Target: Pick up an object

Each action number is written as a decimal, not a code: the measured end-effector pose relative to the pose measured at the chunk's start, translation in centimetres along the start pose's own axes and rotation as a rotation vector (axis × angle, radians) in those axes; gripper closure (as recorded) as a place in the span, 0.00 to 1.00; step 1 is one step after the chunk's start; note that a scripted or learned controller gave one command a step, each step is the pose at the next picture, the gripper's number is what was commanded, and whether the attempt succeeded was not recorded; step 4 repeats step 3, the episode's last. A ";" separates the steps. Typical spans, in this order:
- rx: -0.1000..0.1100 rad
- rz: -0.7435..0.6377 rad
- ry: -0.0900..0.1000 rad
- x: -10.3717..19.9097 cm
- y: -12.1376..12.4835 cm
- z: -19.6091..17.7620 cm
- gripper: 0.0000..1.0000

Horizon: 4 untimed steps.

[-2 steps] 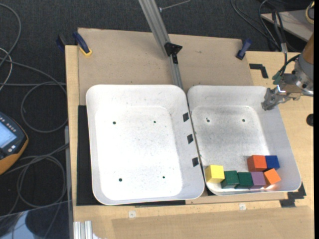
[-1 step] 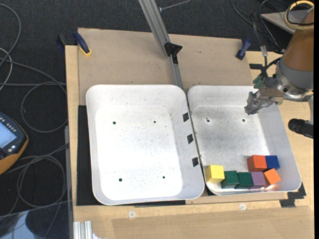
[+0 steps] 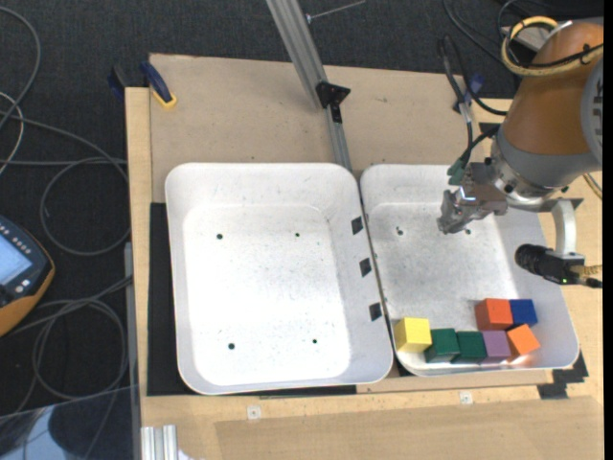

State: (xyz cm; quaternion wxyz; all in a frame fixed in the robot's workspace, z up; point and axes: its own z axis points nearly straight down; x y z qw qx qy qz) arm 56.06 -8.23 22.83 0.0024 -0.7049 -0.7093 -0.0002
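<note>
My gripper (image 3: 454, 220) hangs over the back part of the right bin (image 3: 421, 257), well away from the blocks. Nothing shows between its fingers. Along the right bin's front edge lie several small blocks: a yellow block (image 3: 414, 333), a dark green block (image 3: 442, 344), a second green block (image 3: 471, 346), a purple block (image 3: 496, 344), an orange block (image 3: 523, 338), a red-orange block (image 3: 495, 311) and a blue block (image 3: 523, 310).
The left bin (image 3: 263, 276) sits beside the right one, with black clips (image 3: 365, 266) along the shared rim. A slanted metal pole (image 3: 305, 56) rises behind the bins. Cables (image 3: 57, 180) and a handheld device (image 3: 17, 266) lie left of the bench.
</note>
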 end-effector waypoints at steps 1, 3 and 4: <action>0.000 0.001 -0.001 4.6 -1.0 0.4 1.00; 0.001 -0.001 0.000 15.2 -4.2 0.7 1.00; 0.001 -0.001 0.000 15.2 -4.2 0.7 1.00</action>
